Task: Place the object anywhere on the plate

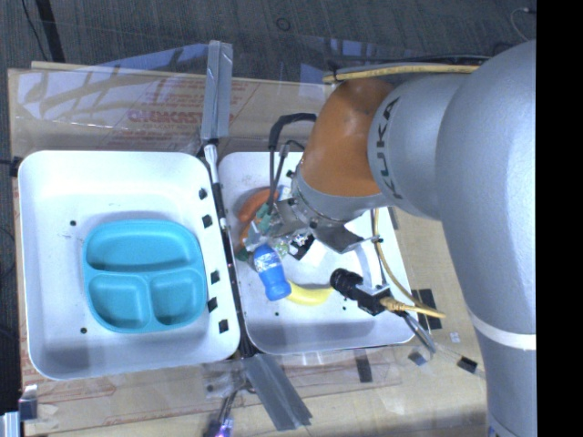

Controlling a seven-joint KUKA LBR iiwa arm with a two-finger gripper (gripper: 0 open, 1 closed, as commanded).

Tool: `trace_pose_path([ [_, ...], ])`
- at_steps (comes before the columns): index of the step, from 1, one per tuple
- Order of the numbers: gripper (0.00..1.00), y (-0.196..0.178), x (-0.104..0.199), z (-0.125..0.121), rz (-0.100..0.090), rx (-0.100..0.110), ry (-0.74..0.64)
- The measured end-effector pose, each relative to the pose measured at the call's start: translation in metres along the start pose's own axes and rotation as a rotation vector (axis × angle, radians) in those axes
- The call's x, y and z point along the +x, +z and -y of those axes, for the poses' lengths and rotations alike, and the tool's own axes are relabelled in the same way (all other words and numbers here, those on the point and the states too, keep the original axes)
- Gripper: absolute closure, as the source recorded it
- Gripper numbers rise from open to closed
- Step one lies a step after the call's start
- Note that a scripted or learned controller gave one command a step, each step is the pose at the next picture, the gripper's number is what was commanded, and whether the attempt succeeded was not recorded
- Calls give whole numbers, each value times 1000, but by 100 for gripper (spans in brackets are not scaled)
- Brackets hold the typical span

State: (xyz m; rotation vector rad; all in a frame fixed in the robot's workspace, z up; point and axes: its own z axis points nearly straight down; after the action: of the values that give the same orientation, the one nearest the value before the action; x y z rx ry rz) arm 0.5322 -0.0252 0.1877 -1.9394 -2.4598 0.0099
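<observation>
Grey and bulky, the arm [474, 153] is nearest the camera, covering the right side of the view, its orange band [346, 144] bent down over the right bin [319, 335]. Below the band the jaws [273, 230] sit low in that bin's left half, amid a clutter of small parts; whether they are spread or pressed together cannot be told, since the wrist hides them. Just beneath them lies a bottle [271, 271] (clear blue, with a label near its upper end), tilted, its lower end toward the bin's front. It looks close to the jaws, but contact cannot be confirmed. An orange thing [251, 203] shows just above, against the bin's left wall. A banana [311, 295] lies beside the bottle's lower end, and a black fitting [351, 286] on a yellow cable sits just right of it. Further left, in the left bin [55, 180], rests the blue plate [144, 276], three compartments, well apart from the bottle. Both bins stand on the table [91, 98].
</observation>
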Motion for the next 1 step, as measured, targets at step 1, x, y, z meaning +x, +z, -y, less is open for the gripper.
trace_pose_path([
  [1, 100, 0, 71, -24, 3, -2, -23],
])
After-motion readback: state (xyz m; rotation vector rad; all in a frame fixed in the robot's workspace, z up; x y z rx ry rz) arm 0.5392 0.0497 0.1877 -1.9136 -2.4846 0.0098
